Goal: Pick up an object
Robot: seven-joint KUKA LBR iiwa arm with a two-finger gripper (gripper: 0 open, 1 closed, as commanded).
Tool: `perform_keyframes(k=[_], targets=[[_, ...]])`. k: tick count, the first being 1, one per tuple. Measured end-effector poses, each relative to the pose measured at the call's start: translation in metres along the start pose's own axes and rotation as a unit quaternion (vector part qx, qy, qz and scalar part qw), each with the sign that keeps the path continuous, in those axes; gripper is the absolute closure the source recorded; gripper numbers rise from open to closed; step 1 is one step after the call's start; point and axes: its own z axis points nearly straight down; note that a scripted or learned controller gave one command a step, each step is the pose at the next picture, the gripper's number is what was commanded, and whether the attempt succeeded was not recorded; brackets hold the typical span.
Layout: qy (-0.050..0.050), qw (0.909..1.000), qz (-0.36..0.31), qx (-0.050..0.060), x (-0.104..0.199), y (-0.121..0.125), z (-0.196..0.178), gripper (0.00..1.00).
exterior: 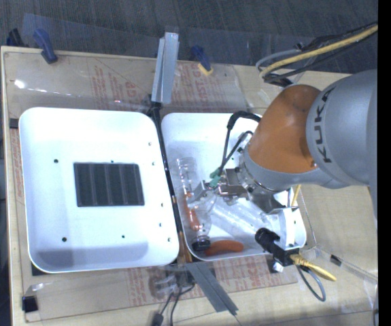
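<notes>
orange object (224, 248): lower edge of right bin (181, 131), bottom center-right of frame
clear plastic stuff (202, 206): just above it, same bin
gripper (232, 187): low over that clutter, grip state can't tell
left bin (90, 185): dark grate in middle

Two bins side by side on the bench (73, 280), left bin (45, 182) with a grate (109, 184) at its middle, right bin (181, 131) holding clear bottles (202, 206) and a carrot (224, 248) at its near edge, arm (304, 138) over the right bin, clamps (45, 44) behind the bins.
</notes>
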Motion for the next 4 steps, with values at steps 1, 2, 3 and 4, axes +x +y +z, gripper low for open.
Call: perform_keyframes(k=[1,2,3,4], targets=[[-0.001,0.9996,0.027,-0.001,-0.082,0.029,0.045,0.00],[-0.001,0.9997,-0.024,-0.003,-0.108,0.053,0.043,0.00],[-0.001,0.9997,-0.024,-0.003,-0.109,0.053,0.043,0.00],[0.000,0.9995,-0.032,-0.003,-0.116,0.094,0.029,0.00]])
